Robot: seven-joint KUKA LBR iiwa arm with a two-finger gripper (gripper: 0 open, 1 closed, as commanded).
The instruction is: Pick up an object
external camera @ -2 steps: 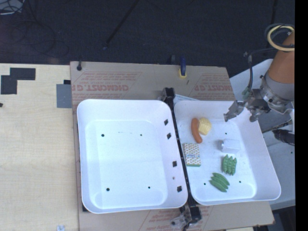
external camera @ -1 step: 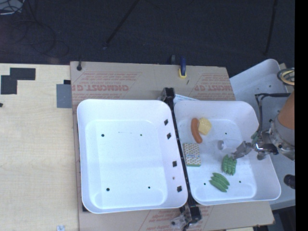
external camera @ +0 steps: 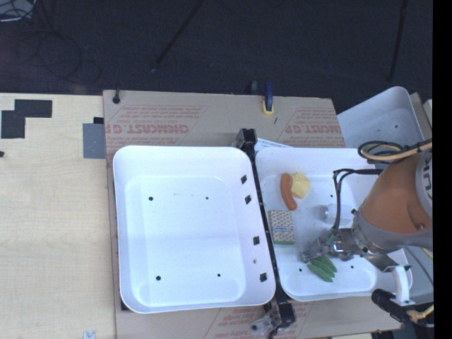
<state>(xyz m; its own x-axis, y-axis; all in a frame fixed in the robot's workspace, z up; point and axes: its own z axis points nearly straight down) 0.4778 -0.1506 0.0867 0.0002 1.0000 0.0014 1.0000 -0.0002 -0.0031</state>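
Right bin [external camera: 353, 288] holds sausage [external camera: 288, 191], lemon [external camera: 301, 185], sponge [external camera: 282, 226]; green pod [external camera: 323, 268] just under the claw [external camera: 315, 249], grip unclear.

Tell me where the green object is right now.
The green object lies in the right bin, near its front edge, just below the gripper and right of the checkered block.

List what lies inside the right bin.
In the right bin: an orange sausage touching a yellow piece, a patterned block, a green pod by the claw. The arm covers the bin's right part.
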